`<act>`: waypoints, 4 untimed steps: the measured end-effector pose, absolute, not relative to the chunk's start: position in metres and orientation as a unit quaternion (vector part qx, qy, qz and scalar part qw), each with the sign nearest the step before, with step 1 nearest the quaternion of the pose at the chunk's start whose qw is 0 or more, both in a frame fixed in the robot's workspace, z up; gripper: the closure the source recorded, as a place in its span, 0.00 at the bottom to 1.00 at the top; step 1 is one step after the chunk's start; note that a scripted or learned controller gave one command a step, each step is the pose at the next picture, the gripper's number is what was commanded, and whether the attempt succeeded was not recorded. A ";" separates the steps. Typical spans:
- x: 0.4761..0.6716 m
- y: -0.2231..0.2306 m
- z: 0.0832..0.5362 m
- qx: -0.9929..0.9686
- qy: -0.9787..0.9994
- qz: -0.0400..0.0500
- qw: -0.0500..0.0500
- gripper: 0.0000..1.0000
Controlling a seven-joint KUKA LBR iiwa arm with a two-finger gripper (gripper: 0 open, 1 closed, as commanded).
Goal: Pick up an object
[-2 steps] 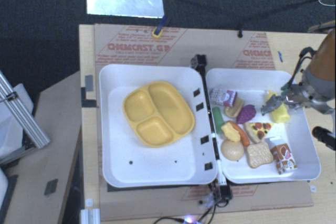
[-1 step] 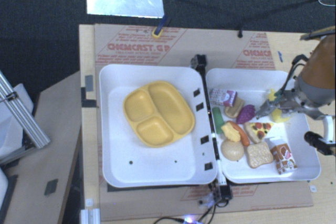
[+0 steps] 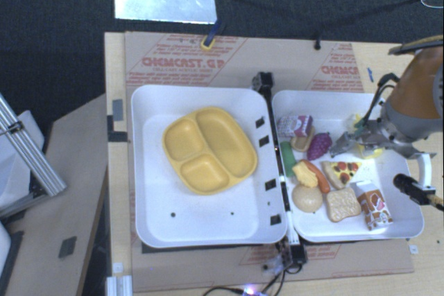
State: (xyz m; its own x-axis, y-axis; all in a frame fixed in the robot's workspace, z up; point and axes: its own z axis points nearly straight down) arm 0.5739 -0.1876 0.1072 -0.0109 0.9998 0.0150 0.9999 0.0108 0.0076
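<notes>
While the pincer (image 3: 350, 142) hangs low over the right bin (image 3: 409, 222), the pizza slice (image 3: 343, 172) lies just beside it at 6 o'clock. I cannot tell how wide it stands. The purple grapes (image 3: 318, 145) lie near at 9 o'clock.

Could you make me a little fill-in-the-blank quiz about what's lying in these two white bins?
1. The yellow tray lies in the ____ bin.
2. The yellow tray has ____ compartments.
3. The pizza slice lies in the ____ bin, the one that the grey and orange arm reaches over.
4. The bunch of grapes is ____ in colour.

Missing words: left; three; right; purple
</notes>
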 end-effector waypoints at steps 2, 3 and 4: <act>0.583 -0.188 0.166 -0.705 -0.709 -0.002 -0.003 1.00; 0.585 -0.188 0.220 -0.705 -0.709 -0.002 -0.004 1.00; 0.593 -0.134 0.231 -0.704 -0.710 -0.002 -0.001 1.00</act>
State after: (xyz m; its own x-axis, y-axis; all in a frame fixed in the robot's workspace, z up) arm 0.5933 -0.1340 0.2306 -0.0095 1.0000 0.0015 0.9999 0.0095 0.0043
